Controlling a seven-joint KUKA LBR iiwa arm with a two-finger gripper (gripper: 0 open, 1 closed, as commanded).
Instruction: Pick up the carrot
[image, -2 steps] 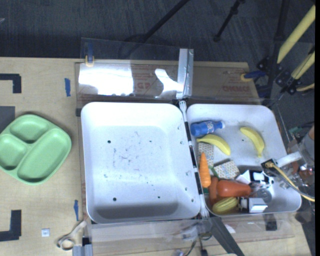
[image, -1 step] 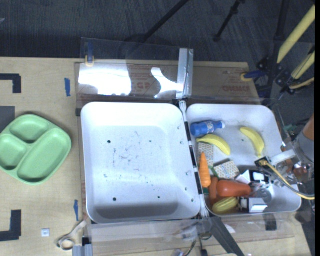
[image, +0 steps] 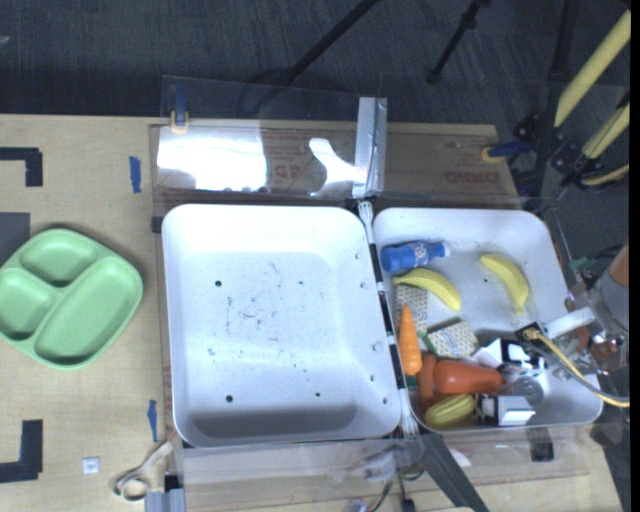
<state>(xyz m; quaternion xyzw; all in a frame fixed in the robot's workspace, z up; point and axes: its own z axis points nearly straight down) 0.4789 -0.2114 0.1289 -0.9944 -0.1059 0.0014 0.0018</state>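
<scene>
Two bananas (image: 432, 285) near carrot (image: 409, 342)

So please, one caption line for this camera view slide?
Gripper low in the right bin, near the carrot, bananas and bottle.

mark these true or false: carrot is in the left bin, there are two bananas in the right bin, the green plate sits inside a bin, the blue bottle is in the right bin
1. The carrot is in the left bin. False: it lies in the right bin, by the left wall.
2. Two bananas lie in the right bin. True.
3. The green plate sits inside a bin. False: it rests on the bench, left of both bins.
4. The blue bottle is in the right bin. True.
</scene>
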